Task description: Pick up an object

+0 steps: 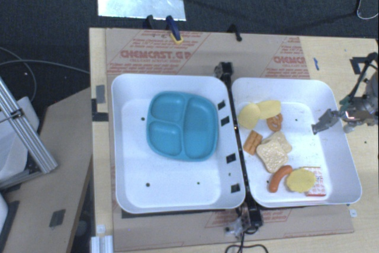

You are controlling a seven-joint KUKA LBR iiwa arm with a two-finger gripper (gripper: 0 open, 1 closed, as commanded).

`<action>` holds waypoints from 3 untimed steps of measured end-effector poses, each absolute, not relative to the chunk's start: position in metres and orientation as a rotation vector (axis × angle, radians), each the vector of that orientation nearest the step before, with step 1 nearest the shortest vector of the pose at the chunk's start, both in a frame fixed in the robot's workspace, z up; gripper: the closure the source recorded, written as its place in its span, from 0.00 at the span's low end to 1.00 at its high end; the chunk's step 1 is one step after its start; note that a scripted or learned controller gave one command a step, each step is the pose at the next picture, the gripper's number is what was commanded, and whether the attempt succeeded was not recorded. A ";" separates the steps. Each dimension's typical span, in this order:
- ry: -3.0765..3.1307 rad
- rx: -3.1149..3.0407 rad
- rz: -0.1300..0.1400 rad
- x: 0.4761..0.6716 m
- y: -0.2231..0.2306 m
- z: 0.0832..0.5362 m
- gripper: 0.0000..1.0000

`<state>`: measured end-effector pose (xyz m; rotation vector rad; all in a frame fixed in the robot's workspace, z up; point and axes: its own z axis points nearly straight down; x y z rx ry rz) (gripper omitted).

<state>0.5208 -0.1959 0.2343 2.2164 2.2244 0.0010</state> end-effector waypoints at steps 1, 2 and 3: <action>2.231 2.215 -0.002 0.571 -0.197 0.124 0.00; 2.233 2.207 0.008 0.641 -0.138 0.083 0.00; 2.223 2.205 0.018 0.644 -0.143 0.103 1.00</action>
